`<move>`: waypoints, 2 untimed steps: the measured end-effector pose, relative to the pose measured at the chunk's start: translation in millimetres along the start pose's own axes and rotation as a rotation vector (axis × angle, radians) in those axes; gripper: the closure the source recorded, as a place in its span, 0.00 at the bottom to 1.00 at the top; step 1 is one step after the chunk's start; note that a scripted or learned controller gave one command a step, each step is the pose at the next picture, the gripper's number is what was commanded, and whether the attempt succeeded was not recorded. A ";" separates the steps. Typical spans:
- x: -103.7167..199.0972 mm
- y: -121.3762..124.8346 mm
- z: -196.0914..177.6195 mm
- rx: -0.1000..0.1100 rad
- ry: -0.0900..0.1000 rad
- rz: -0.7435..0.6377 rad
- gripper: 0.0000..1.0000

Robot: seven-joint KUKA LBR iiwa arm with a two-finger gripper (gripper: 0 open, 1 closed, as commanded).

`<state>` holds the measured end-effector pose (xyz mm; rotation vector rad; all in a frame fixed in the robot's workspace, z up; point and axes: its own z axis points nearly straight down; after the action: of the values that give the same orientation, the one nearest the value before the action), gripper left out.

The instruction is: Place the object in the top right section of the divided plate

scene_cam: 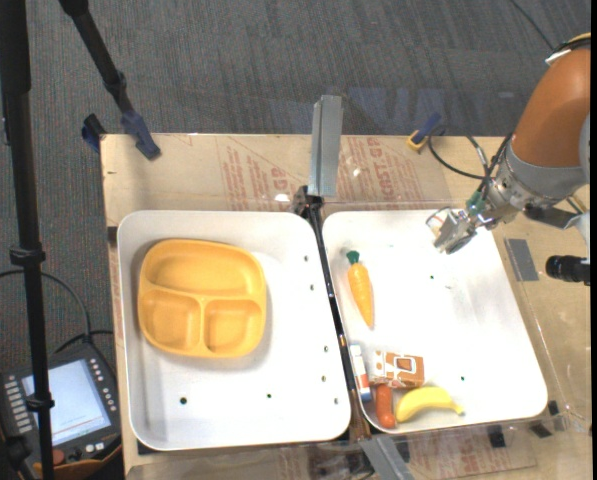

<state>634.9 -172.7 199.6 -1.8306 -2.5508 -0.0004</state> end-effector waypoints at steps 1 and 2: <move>75.8 -52.6 -111.3 0.003 0.000 -0.060 1.00; 189.3 -90.2 -118.5 0.006 0.000 -0.032 1.00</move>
<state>489.0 -22.4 318.5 -1.7871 -2.5770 0.0071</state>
